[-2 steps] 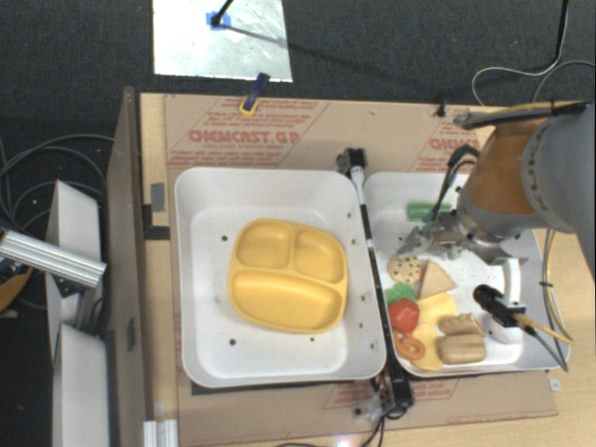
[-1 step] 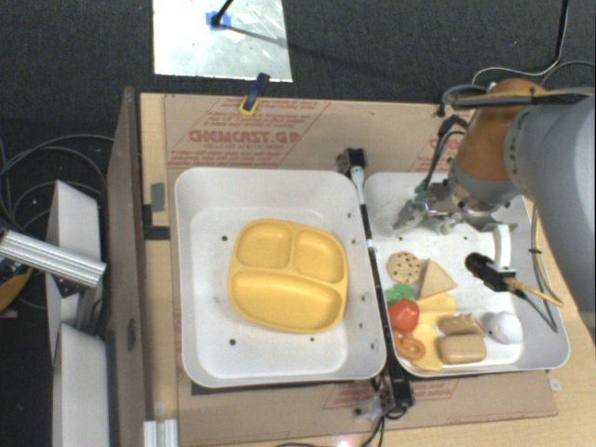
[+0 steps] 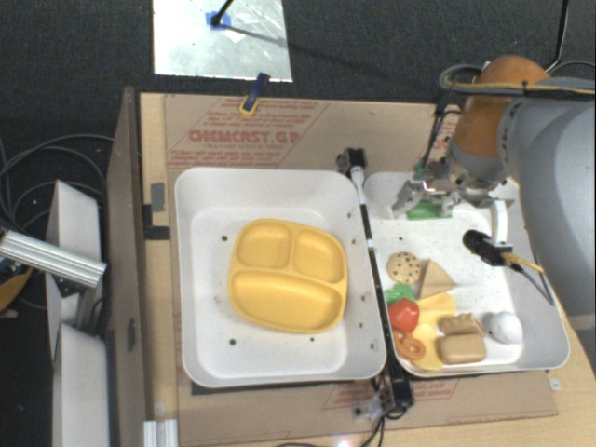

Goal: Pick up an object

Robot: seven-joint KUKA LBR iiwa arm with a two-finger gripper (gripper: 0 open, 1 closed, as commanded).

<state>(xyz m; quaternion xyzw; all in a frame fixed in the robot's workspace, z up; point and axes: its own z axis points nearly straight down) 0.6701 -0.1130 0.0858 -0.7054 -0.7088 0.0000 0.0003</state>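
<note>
Gripper (image 3: 426, 196) low over small flat green object (image 3: 426, 211); jaw state indeterminate. Centre object between jaws, close squarely before lifting.

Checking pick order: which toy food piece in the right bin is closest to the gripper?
The green piece, directly at the gripper near the right bin's far end. The cookie, tomato and white egg sit farther toward the near edge.

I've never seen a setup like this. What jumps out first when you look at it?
The big yellow divided tray sits alone in the left bin. In the right bin, toy food clusters at the near end: a red tomato, a cookie, a white egg. The grey arm with its orange band reaches over that bin's far end, above something green.
</note>
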